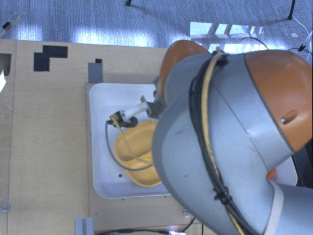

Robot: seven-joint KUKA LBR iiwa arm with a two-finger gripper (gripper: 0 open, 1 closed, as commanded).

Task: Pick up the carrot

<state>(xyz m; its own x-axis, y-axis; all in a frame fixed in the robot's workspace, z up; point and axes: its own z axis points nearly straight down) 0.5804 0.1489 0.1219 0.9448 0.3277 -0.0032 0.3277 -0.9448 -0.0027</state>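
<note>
A: Nearest the camera?
B: The grey arm (pixel 220 146), covering much of the counter (pixel 49 155).
A: Beyond it?
B: A yellow bowl (pixel 134 153) in the left bin (pixel 98 131).
A: The carrot?
B: Possibly the orange bit (pixel 271 174) by the arm; the end effector's state I cannot tell.

We see a grey arm (pixel 220 146) with orange bands, a white bin (pixel 100 131) holding a yellow bowl (pixel 137 151), a tan wood surface (pixel 44 146) with black square marks, blue-grey floor (pixel 98 13).

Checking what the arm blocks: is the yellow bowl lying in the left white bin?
Yes, the yellow bowl rests inside the left white bin, partly hidden by the grey arm.
</note>
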